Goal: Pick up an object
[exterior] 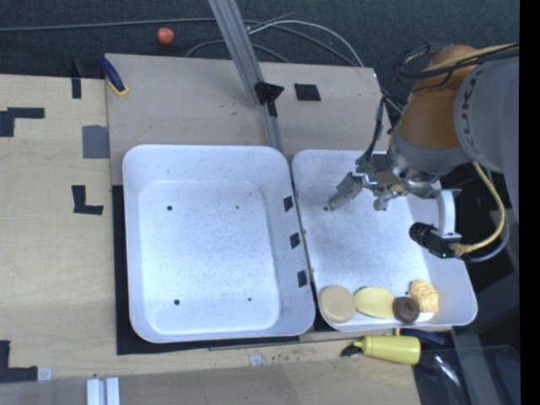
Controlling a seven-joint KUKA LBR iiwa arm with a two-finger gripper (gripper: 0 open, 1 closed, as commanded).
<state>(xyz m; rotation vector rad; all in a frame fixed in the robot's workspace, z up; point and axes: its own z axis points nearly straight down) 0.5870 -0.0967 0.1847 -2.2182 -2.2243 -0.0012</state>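
Observation:
Several small objects lie along the near edge of the right bin (337, 243): a tan round disc (337, 304), a yellow-green lemon-shaped piece (372, 301), a dark brown round piece (406, 310) and a yellow-orange block (424, 294). My gripper (361, 197) hangs over the far part of the right bin, well apart from these objects. It is open, with its fingers (341, 197) spread and nothing between them.
The left bin (143, 226) sits beside the right one. A yellow tool (390, 348) lies on the bench just in front of the right bin. A slanted metal pole (243, 53) rises behind the bins. A small red ball (165, 35) rests far back.

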